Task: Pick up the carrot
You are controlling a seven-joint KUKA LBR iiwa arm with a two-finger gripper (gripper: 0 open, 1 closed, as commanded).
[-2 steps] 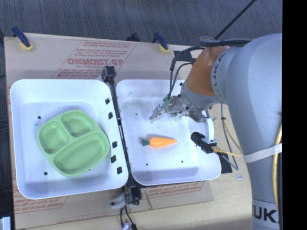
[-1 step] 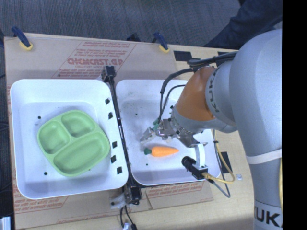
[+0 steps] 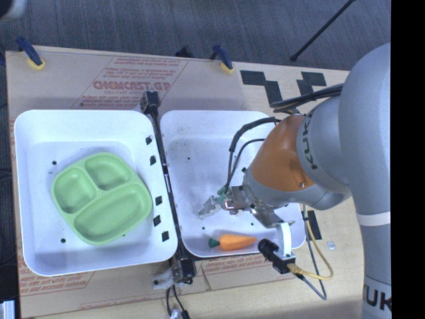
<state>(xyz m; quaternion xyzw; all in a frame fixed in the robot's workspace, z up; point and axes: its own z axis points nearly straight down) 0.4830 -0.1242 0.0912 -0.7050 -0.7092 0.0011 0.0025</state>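
The carrot (image 3: 234, 242), orange with a small green top at its left end, lies on its side in the right bin (image 3: 199, 128), close to the bin's front wall. My gripper (image 3: 211, 206) hangs over the bin floor just above and left of the carrot, apart from it. It looks open, with nothing between its fingers. The grey arm with the orange band reaches in from the right and hides the bin's right part.
A green divided plate (image 3: 103, 198) lies in the left bin (image 3: 30, 178). A black-clipped divider (image 3: 161, 178) runs between the two bins. Bare white floor shows in the back left part of the right bin.
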